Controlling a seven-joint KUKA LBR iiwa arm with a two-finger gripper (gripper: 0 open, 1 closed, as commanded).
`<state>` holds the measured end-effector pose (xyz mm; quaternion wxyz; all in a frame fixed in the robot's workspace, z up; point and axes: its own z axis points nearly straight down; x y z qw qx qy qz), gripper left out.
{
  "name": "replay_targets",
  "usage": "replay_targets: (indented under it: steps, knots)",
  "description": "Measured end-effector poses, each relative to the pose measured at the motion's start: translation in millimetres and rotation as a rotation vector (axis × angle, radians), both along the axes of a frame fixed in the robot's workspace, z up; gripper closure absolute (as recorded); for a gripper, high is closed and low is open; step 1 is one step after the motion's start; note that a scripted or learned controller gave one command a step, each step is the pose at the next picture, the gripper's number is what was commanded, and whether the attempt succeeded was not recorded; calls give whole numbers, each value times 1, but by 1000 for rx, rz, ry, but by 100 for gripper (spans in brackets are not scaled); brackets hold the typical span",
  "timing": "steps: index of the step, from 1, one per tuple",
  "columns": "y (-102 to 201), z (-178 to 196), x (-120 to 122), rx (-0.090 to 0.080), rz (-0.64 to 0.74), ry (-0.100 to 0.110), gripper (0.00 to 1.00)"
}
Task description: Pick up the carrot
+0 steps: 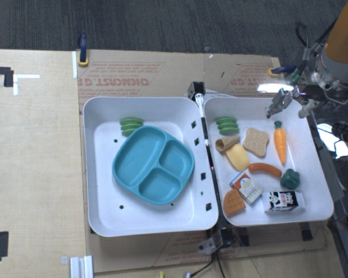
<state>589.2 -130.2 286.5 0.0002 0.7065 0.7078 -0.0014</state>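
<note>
Two glossy white bins (93, 172) sit on a pale wooden desk (29, 172). One tapered orange carrot (280, 145) lies below the metal pincer (290, 104), its fingers apart around nothing.

Light wood bench (35, 172): cardboard sheet (139, 77) on right part, two white bins (93, 172) side by side on it.

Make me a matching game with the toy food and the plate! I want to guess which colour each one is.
Things:
1. carrot
2. divided plate
3. sausage
4. broccoli

Colours:
A. dark green
B. orange with a green top
C. light blue
D. reddish orange

Pairs: 1-B, 2-C, 3-D, 4-A
</note>
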Motion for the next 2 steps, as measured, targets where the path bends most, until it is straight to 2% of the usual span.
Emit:
replay_targets:
  steps: [1, 2]
  knots:
    - [-82, -135, -10, 1, 111, 0, 0]
    - [-78, -193, 19, 0, 97, -5, 0]
